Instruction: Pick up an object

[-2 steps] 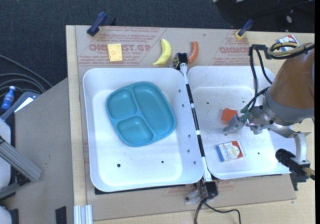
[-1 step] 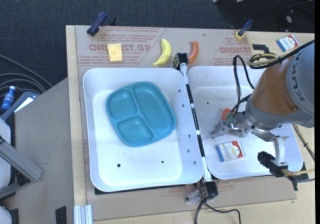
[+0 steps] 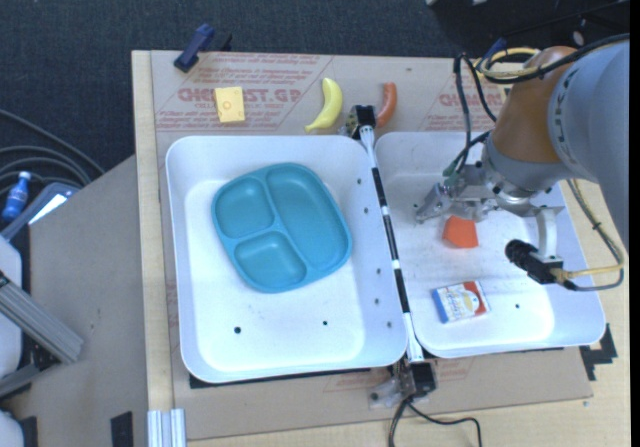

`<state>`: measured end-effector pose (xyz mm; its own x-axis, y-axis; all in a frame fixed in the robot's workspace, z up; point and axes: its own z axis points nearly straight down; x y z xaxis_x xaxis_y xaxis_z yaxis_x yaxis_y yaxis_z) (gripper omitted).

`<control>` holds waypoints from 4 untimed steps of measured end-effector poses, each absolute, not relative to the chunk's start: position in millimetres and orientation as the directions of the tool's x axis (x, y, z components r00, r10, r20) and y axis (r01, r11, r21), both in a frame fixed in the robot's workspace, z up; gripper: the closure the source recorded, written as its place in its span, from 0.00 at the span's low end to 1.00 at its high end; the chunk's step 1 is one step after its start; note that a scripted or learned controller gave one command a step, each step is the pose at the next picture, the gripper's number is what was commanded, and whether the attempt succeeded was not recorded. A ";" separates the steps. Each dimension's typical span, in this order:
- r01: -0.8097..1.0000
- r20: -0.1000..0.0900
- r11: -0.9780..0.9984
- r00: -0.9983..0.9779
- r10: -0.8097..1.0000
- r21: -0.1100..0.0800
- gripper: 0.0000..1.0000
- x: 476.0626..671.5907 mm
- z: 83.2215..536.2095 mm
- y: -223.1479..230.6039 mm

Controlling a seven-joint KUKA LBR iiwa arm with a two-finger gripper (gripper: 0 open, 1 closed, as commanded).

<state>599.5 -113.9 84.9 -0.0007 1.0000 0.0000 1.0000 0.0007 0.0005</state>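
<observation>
An orange block point(image 3: 461, 233) lies in the middle of the right white bin point(image 3: 560, 330). A small blue, white and red box point(image 3: 460, 302) lies nearer the front of that bin. My gripper point(image 3: 455, 205) hangs low over the bin, just behind the orange block and right above its far edge; whether it touches the block I cannot tell. The grey arm with its orange band point(image 3: 525, 125) reaches in from the right. A blue divided plate point(image 3: 281, 226) rests in the left white bin point(image 3: 200, 335).
Behind the bins on the bench lie a banana point(image 3: 325, 105), an orange-red sausage-shaped item point(image 3: 386, 103), a yellow square block point(image 3: 229, 106) and a dark blue piece point(image 3: 193, 47). A black cable end point(image 3: 530, 262) with a yellow wire hangs over the right bin.
</observation>
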 end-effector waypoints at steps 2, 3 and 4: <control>1.000 -0.001 0.003 -0.003 1.000 0.002 1.00 600.1 104.6 -113.5; 1.000 -0.001 0.003 -0.003 1.000 0.002 0.00 600.0 104.5 -113.4; 1.000 0.000 0.001 -0.001 1.000 0.000 0.00 666.6 84.8 -105.8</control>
